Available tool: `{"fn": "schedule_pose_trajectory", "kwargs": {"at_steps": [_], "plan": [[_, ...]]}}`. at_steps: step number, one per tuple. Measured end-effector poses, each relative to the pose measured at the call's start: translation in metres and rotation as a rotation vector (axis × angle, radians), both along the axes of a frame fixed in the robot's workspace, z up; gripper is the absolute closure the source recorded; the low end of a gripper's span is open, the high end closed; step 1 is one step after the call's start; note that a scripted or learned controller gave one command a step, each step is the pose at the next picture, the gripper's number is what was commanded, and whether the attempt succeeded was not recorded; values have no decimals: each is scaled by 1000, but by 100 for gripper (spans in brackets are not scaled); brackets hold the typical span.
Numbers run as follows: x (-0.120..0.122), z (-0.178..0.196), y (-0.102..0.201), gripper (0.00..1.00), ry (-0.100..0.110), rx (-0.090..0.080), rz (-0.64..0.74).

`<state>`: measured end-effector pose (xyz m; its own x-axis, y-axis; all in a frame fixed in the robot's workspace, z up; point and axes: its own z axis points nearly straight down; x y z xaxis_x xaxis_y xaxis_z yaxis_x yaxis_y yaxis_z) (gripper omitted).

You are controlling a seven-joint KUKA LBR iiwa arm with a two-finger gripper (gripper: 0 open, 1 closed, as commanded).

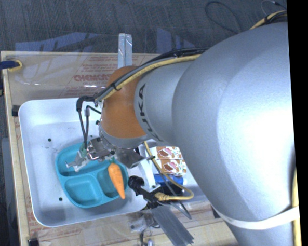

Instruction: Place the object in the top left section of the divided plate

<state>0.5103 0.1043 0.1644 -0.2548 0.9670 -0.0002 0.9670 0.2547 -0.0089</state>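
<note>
Bench, left bin (pixel 33 153): carrot (pixel 116 182) lies on the blue plate's (pixel 88 194) right rim, apart from the gripper (pixel 78 161).
Whether the claw is apart or together I cannot tell. Carrot looks like light, stiff, smooth plastic, likely to roll; grip across its thick middle.

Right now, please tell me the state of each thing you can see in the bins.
divided plate: flat in the left bin.
carrot: lying on the plate's right edge.
gripper: low over the plate's top section.
snack packet: lying beside the arm.
</note>
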Motion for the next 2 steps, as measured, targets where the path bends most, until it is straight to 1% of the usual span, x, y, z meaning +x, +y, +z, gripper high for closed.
{"fn": "schedule_pose_trajectory", "kwargs": {"at_steps": [1, 2], "plan": [[1, 6, 0, 100, 4, -2, 3], [26, -75, 19, 100, -5, 2, 46]]}}
